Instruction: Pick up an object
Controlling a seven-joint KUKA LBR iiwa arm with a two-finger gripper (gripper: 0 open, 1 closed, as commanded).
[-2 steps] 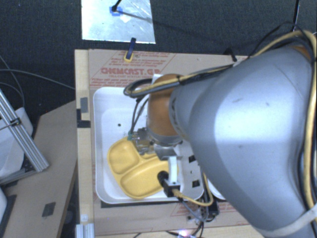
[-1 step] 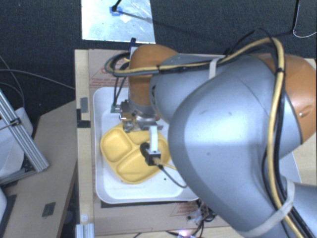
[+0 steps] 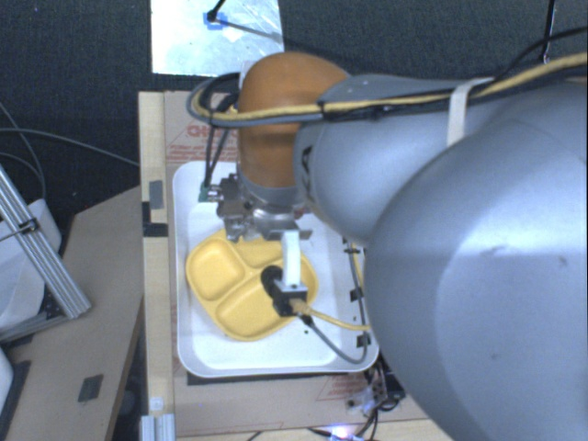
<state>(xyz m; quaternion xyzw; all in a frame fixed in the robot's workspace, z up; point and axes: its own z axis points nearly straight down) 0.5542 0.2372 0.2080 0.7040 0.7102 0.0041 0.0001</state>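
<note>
The thing to pick is a yellow plate [image 3: 225, 288] lying flat in the white bin [image 3: 197, 338]. It is smooth, slightly glossy plastic with a rounded outline and a soft raised rim. Low ridges split it into compartments: I make out one at the left and one toward the near edge, and the part farther right is behind my own wrist. The colour is even all over, a warm butter yellow, with no print or mark that I can see. The plate sits about mid-bin, with bare white floor along the bin's near side and a narrower strip at the left wall.

My gripper [image 3: 262, 228] hangs straight down over the plate's far edge, just beneath the orange band. From this angle its tip is hidden by its own body, so I cannot tell whether it is open or closed, or whether it touches the plate.

The bin rests on a sheet of brown cardboard [image 3: 184, 127] that shows beyond the far and near walls. There is red print on it at the far left corner and again near the front edge, but only fragments show, too few to read. Past the cardboard, a crinkled silver sheet [image 3: 216, 26] lies on the dark backdrop.
</note>
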